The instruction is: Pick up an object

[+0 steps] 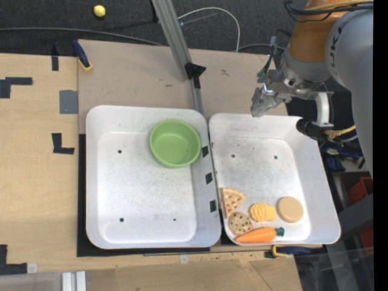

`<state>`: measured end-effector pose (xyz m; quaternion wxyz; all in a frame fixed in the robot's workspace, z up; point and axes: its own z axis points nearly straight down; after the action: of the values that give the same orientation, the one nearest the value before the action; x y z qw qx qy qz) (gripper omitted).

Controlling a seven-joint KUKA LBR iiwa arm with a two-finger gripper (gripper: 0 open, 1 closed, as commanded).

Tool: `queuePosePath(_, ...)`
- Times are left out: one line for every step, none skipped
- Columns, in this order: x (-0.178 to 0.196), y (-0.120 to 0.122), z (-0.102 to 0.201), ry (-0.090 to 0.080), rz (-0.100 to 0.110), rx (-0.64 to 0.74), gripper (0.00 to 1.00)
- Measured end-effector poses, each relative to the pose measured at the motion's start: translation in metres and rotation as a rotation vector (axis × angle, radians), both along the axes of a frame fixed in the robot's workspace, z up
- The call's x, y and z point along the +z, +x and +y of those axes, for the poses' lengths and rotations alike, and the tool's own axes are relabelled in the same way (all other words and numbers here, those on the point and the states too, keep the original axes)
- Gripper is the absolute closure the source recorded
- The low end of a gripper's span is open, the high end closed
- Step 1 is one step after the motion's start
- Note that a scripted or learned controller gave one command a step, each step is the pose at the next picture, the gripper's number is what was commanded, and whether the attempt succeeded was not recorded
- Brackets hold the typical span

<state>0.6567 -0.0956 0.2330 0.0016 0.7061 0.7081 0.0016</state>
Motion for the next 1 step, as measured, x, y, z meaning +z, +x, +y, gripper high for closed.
queuePosePath(0.0435, -0.0001, 0.0041, 0.0, 0.0, -0.001, 1.0)
